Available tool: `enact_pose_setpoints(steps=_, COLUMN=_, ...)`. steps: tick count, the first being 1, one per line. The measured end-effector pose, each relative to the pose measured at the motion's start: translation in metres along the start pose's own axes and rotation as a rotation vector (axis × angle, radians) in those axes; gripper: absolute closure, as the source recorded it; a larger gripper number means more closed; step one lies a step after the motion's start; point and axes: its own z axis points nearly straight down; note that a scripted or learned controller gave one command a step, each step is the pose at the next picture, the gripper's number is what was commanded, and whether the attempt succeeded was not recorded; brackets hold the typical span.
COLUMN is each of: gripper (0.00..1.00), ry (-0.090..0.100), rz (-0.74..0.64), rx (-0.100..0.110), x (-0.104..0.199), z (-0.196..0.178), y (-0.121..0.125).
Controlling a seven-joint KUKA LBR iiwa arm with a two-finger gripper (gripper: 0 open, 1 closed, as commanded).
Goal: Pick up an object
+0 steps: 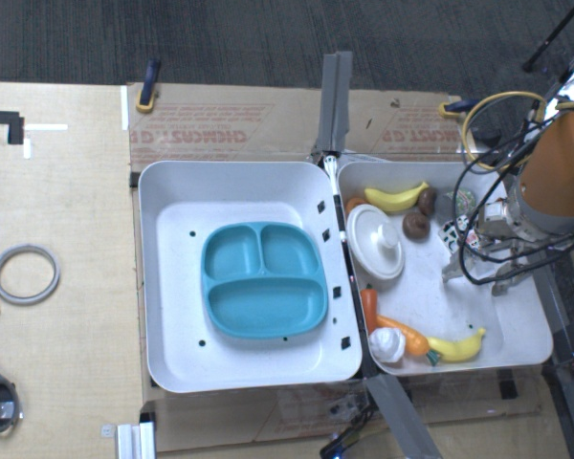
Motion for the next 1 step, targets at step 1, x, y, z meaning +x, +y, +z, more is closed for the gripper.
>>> enact_pose_setpoints(steps=1, gripper=0.0, ry=-0.002, rz=-0.049, rx=-0.003, x=-0.0072, z=0.0008, y=-0.0193)
